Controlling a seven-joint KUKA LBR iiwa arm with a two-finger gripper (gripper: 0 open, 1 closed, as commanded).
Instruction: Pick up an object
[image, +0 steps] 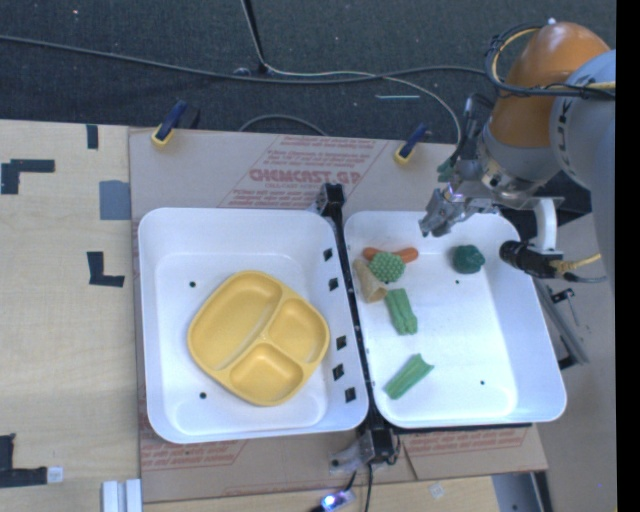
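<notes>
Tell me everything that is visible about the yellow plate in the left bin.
The yellow plate is a shallow tray with rounded corners, plastic by its look, divided by raised ridges into three compartments: one long and two smaller. Nothing lies in them. It rests flat on the floor of the left bin, turned at a slant to the bin's walls, about in the middle. Nothing else touches it.

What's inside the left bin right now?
The left bin holds one yellow divided plate, its compartments bare. Whatever lies beneath the plate is covered.
</notes>
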